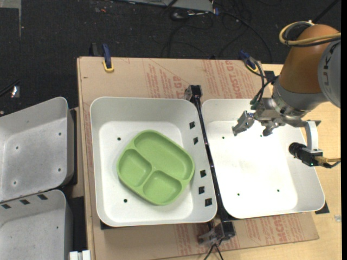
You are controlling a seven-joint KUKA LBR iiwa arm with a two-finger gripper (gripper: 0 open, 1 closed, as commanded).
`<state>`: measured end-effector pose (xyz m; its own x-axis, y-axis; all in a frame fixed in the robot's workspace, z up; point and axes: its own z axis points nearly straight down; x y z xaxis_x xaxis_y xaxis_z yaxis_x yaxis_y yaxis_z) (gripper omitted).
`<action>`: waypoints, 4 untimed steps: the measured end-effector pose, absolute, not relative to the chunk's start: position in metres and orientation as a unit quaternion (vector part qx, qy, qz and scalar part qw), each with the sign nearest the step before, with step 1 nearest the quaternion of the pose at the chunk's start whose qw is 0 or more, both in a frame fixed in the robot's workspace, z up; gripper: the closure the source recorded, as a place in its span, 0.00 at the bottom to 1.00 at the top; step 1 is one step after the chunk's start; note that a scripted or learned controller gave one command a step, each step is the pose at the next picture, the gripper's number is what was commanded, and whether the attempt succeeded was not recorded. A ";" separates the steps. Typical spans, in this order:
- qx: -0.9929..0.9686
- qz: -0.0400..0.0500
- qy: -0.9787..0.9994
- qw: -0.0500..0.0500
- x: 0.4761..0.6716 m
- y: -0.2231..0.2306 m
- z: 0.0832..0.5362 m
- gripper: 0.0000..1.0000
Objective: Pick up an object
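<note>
Red mirrored print on board (162, 77)

You're looking at a brown board desk (141, 75) printed with red lettering, set on a dark speckled floor (49, 20). Black cables (195, 23) trail toward twelve o'clock, and spare white trays (32, 145) sit at nine o'clock.

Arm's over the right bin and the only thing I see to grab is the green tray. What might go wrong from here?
1. The pincer sits above the right bin, while the green divided tray lies in the left bin; closing here would likely grab nothing.
2. Crossing over, it may clip the raised divider between the bins.
3. The tray is wide and shallow, so a grip may slip.
</note>
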<state>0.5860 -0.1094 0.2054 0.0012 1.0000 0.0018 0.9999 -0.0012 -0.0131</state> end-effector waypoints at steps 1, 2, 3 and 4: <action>-0.707 0.000 -0.707 0.000 0.589 -0.110 0.212 0.00; -0.707 0.001 -0.708 0.002 0.598 -0.106 0.155 0.00; -0.708 0.001 -0.707 0.001 0.598 -0.116 0.099 0.00; -0.707 0.000 -0.707 0.000 0.598 -0.115 0.092 0.00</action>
